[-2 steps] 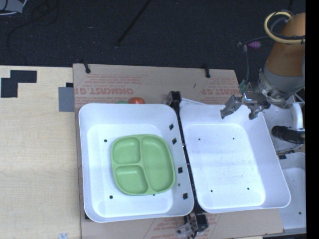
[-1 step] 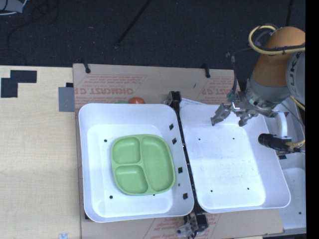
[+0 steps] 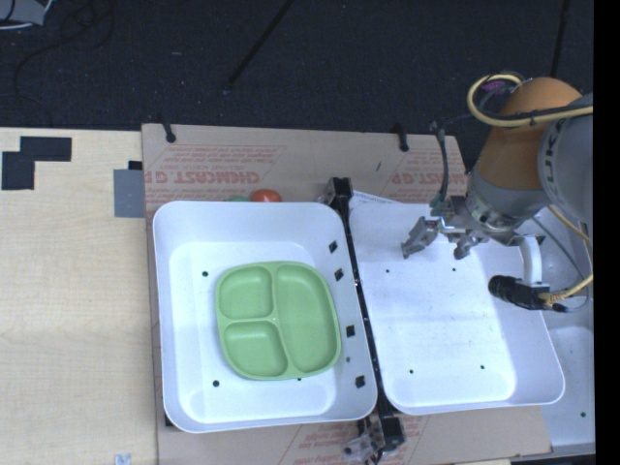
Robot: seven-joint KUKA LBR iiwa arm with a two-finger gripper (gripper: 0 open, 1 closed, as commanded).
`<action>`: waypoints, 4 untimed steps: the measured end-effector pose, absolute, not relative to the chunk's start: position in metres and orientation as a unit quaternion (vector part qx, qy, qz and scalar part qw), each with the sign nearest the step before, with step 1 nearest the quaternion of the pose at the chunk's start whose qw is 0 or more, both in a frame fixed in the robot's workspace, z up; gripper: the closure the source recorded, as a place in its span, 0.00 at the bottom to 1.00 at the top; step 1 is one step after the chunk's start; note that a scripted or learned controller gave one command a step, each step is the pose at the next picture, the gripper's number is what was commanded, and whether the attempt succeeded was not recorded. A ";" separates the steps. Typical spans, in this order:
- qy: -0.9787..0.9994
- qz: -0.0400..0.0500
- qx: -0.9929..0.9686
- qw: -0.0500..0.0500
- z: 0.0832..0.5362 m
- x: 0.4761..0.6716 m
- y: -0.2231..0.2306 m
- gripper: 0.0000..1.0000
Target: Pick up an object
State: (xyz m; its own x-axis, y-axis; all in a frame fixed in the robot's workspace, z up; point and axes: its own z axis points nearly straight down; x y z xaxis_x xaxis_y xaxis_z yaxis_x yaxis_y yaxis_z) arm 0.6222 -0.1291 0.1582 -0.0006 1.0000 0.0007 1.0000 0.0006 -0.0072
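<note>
A light green plate with three compartments lies flat in the middle of the left bin. My gripper hangs over the back part of the right bin, its two fingers spread apart with nothing between them. It is well to the right of the plate, across the divider between the bins.
A small red and green thing peeks out behind the back rim of the left bin, on the cardboard sheet. A black bar runs between the two bins. The arm comes in from the right.
</note>
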 end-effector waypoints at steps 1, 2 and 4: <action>-0.707 0.002 -0.707 0.003 0.113 0.618 -0.123 0.00; -0.706 0.001 -0.708 0.002 0.126 0.618 -0.124 1.00; -0.707 -0.001 -0.707 -0.001 0.220 0.631 -0.135 1.00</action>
State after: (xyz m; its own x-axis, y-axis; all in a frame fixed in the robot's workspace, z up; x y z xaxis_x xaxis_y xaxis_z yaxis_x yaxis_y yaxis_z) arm 0.6309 -0.1351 0.2195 -0.0002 1.0000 -0.0006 1.0000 0.0002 0.0025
